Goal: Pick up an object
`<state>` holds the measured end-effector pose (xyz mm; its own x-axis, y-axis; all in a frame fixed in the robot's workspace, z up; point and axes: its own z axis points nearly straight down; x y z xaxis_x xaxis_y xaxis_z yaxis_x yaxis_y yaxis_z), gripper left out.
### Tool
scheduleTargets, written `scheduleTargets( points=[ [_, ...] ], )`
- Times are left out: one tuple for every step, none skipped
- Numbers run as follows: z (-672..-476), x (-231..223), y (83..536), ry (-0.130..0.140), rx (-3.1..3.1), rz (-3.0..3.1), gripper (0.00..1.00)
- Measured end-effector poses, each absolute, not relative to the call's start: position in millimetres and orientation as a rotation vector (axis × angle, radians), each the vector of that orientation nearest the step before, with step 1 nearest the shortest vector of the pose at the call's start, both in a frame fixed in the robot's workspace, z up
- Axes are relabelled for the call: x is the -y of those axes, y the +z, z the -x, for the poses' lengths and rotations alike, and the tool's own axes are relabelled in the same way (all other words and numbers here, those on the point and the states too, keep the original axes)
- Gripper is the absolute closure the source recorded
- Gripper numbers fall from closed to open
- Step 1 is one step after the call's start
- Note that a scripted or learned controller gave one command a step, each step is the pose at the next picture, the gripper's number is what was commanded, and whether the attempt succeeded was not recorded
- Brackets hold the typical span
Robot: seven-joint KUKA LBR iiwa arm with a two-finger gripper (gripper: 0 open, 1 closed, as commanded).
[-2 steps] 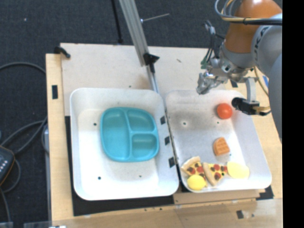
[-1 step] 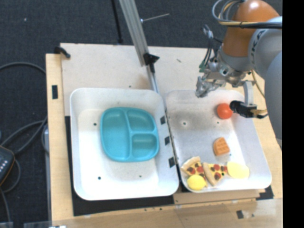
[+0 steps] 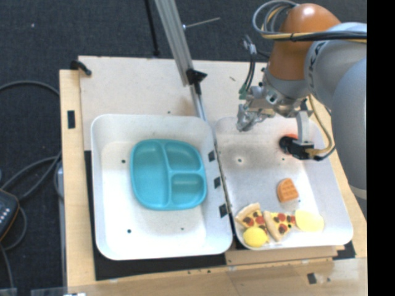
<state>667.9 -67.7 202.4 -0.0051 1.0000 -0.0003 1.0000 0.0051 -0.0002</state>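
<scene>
From my remote seat I log these finishes. Left bin (image 3: 105, 165): white plastic, matt, faintly speckled. Right bin (image 3: 259, 165): same white plastic, scuffed grey. Divided plate (image 3: 166, 174), centre of the left bin: smooth turquoise plastic with a soft sheen. Bench (image 3: 123, 85): pale raw board, matt. Strut (image 3: 176, 32) at 12 o'clock: ribbed bare aluminium. Arm (image 3: 339, 60) at 2 o'clock: satin grey casing, glossy orange band. Toy foods (image 3: 278, 217) at 5 o'clock: smooth moulded plastic.

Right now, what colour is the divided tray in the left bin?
Turquoise blue, plain; the divided tray shows best in the camera view.
</scene>
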Motion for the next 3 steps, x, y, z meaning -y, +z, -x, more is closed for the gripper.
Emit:
scheduleTargets(
  points=[
    [-659.4,11.2,204.3,0.002,-2.23,-2.215,1.0],
    [-641.9,-34.3,208.2,0.001,-2.23,-2.215,1.0],
    [-633.9,-82.6,234.4,0.006,-2.23,-2.212,1.0]
  ],
)
